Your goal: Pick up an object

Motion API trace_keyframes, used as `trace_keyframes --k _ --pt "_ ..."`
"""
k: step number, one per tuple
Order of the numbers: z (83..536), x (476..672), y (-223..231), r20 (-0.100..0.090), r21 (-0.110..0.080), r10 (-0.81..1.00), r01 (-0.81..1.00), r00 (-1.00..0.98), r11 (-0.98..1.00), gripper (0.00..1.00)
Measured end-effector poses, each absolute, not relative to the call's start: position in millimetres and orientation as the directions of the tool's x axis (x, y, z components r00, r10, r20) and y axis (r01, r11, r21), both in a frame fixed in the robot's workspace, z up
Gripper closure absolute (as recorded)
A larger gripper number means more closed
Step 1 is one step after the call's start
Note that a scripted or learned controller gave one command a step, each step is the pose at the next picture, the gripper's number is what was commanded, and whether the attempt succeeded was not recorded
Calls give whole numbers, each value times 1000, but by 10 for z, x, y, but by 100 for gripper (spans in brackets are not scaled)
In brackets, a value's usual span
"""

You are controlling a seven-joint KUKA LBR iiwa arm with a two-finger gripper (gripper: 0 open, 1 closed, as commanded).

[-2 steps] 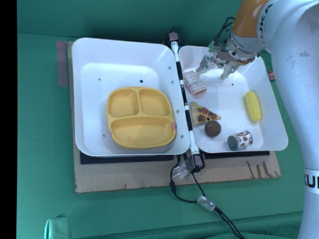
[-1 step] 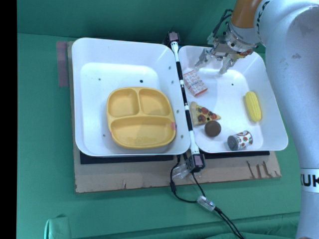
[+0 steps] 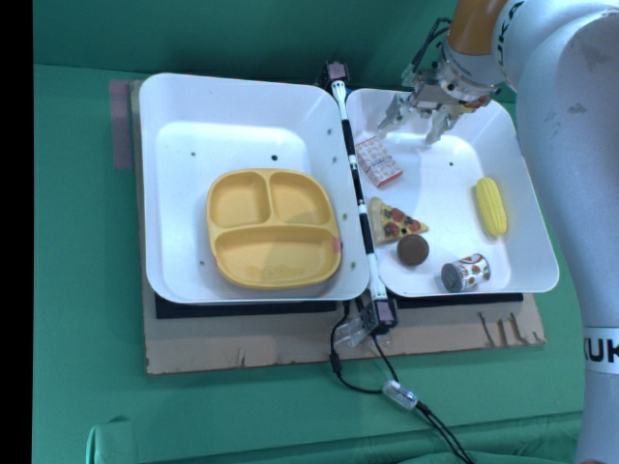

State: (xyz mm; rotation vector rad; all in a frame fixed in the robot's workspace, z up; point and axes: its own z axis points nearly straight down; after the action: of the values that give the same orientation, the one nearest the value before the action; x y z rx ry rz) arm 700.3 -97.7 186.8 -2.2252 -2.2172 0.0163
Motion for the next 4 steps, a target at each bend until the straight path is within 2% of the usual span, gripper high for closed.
trace_keyframes --k 4 --pt "1868 7003 -974 -8 -7 1000 1000 3 -3 0"
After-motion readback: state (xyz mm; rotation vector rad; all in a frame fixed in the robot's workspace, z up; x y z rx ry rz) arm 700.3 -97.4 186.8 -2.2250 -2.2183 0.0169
